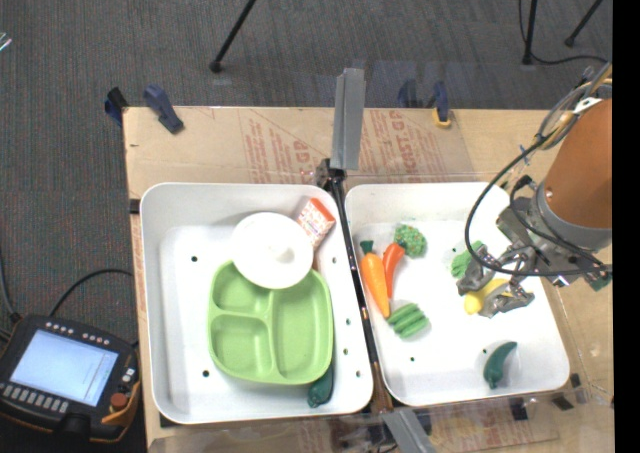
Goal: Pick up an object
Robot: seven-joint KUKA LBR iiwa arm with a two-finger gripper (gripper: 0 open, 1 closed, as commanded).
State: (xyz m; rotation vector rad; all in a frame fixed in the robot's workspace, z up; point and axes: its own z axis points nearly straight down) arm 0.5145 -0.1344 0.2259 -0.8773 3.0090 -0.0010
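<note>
Yellow toy [478,299] sits in the right bin [440,203], toward its right side, and it's tucked right under the pincer [497,289]. The fingers straddle it, one at its left end and one at its right, but I can't tell whether they're clenched on it or just poised around it. The piece runs roughly left to right, so a squeeze along that line looks like the coming move, in my reading. Just left of the pincer there's a small green piece [462,264], close enough to get nudged. Further left lie a striped green vegetable [408,319], an orange carrot [375,282] and a broccoli floret [409,239]. Near the bin's right corner rests a dark green pepper [499,362]. Over in the left bin [165,271], a green divided tray [270,326] and a white plate [273,250] stay well apart from the action.
</note>
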